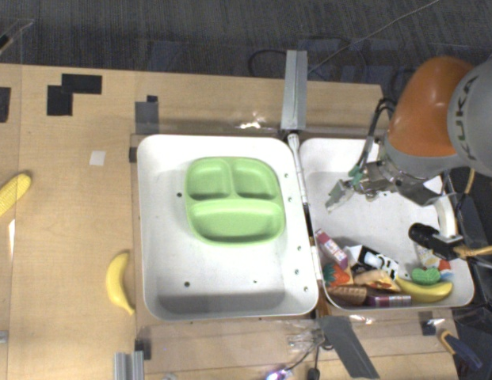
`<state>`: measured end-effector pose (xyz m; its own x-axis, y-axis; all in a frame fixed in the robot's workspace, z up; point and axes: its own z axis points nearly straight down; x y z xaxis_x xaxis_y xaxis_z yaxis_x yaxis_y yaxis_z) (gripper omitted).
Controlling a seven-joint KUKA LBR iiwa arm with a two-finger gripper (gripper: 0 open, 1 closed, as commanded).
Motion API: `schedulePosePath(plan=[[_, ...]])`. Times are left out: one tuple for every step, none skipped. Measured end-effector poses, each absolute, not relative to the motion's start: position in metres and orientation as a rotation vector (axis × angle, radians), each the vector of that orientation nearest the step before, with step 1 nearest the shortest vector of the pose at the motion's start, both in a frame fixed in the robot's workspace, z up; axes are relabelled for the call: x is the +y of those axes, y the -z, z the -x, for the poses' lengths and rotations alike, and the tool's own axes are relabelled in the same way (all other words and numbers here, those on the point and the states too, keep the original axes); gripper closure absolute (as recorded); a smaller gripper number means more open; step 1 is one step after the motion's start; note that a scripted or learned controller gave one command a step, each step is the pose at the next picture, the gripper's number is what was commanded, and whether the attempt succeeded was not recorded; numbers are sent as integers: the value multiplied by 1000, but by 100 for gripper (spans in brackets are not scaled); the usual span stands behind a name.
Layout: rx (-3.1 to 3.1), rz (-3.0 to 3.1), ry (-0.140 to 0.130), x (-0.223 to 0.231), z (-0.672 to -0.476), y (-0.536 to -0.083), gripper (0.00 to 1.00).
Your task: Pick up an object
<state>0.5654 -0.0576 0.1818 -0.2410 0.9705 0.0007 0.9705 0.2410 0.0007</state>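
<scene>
on the counter (63, 244) we note the left bin (154, 212) bearing a green tray (232, 198). the pincer (338, 192) hangs over the right bin (341, 161), spread and empty; candidates, including a banana (424, 290), crowd its near edge. approach stage: next, descend onto one.

The grey arm (477, 113) bears part of the "KUKA" lettering.

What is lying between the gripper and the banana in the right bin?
In the camera view, bare white bin floor, then a black-and-white item, lie between the gripper and the banana.
</scene>
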Motion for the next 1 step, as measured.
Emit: schedulePosePath(plan=[[-2357,2092,12,-124,-539,-89,0]])
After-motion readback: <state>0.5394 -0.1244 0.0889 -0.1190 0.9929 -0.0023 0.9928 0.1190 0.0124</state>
